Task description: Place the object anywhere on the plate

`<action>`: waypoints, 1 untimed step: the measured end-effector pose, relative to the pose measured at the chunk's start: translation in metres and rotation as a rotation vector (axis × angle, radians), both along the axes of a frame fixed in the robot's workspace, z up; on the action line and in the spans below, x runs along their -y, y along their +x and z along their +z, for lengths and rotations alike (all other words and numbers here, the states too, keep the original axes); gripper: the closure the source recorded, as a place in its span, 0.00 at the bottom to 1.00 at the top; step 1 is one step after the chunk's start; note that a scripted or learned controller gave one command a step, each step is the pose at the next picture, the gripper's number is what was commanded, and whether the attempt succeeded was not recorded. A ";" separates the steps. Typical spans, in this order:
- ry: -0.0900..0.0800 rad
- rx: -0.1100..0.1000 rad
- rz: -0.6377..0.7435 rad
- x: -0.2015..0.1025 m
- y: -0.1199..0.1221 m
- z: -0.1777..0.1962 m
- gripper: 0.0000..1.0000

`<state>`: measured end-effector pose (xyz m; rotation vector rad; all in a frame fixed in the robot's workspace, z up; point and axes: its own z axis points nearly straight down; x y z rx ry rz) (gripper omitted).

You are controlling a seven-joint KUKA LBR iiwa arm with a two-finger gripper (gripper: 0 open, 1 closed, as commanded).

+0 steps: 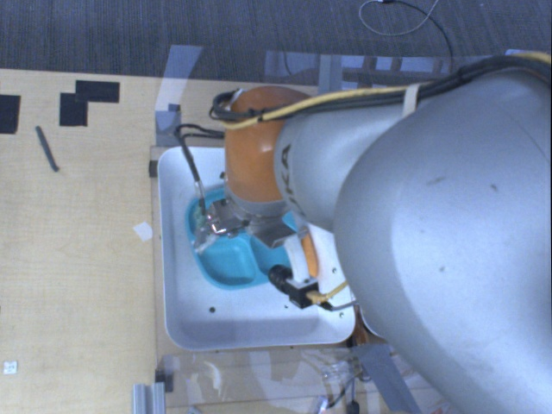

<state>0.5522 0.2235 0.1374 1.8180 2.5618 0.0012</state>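
Over the blue plate (pixel 226 261) in the white bin (pixel 177 309), the gripper (pixel 210 224) hung low; its grip state could not be told.

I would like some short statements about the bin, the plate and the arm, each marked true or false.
1. The plate is blue. True.
2. The plate lies in a white bin. True.
3. The arm has a green band above the wrist. False: the band is orange.
4. The plate lies on the wooden bench, outside the bin. False: it lies inside the bin.
5. An orange object lies to the right of the plate. True.
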 end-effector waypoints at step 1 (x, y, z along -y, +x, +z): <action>0.002 0.003 0.001 0.000 0.001 0.011 1.00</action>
